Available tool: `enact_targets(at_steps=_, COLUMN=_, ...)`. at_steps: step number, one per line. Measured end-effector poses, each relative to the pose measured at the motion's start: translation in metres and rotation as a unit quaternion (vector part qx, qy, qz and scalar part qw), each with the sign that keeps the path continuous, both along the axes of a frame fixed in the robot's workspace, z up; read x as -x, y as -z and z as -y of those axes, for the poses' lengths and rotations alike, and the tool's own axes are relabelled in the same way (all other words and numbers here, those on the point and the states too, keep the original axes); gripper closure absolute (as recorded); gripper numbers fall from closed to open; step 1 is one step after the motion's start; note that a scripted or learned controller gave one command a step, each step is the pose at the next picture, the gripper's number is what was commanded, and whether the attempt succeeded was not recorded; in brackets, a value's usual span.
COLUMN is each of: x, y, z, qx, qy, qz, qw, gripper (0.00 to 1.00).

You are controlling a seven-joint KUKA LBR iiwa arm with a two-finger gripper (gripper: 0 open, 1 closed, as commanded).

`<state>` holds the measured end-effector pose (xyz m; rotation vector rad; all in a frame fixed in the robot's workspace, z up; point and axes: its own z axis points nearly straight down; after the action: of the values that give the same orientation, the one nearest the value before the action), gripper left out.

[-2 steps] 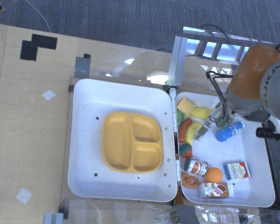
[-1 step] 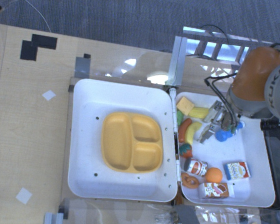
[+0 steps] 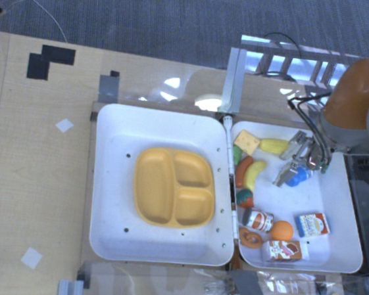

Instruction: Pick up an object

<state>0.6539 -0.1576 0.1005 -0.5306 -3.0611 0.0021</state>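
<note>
My gripper [image 3: 287,165] hangs over the upper middle of the right bin [image 3: 345,221], its two grey fingers [image 3: 295,146] spread apart, so it is open. A small blue object [image 3: 299,177] lies right beside the lower finger, not clamped between the two. Just to the left are a yellow oblong piece [image 3: 274,146], a yellow wedge block [image 3: 246,143], a red pepper-like toy [image 3: 240,170] and a yellow banana [image 3: 254,174]. Nearer the front lie a small can [image 3: 259,220], an orange ball [image 3: 282,230], a blue-and-white carton [image 3: 312,224] and a white-and-red packet [image 3: 285,251].
The left bin [image 3: 112,168] holds a yellow divided plate [image 3: 173,187]. The metal divider [image 3: 228,175] runs between the bins. The arm's orange band [image 3: 356,93] looms over the right bin's back right corner, with cables [image 3: 310,118] trailing down to the wrist.
</note>
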Motion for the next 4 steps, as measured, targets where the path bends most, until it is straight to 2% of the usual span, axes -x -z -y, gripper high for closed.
enact_targets(at_steps=1, x=0.063, y=0.010, z=-0.052, qx=0.0027, qy=0.006, qz=0.024, qw=0.9997, gripper=0.00)
enact_targets(at_steps=2, x=0.025, y=0.012, z=0.020, qx=0.0031, qy=-0.045, qz=0.022, qw=0.9987, gripper=0.00)
enact_targets(at_steps=3, x=0.078, y=-0.016, z=-0.062, qx=0.0027, qy=0.075, qz=0.021, qw=0.9970, gripper=0.00)
enact_targets(at_steps=4, x=0.084, y=-0.010, z=0.014, qx=0.0056, qy=0.106, qz=0.021, qw=0.9942, gripper=0.00)
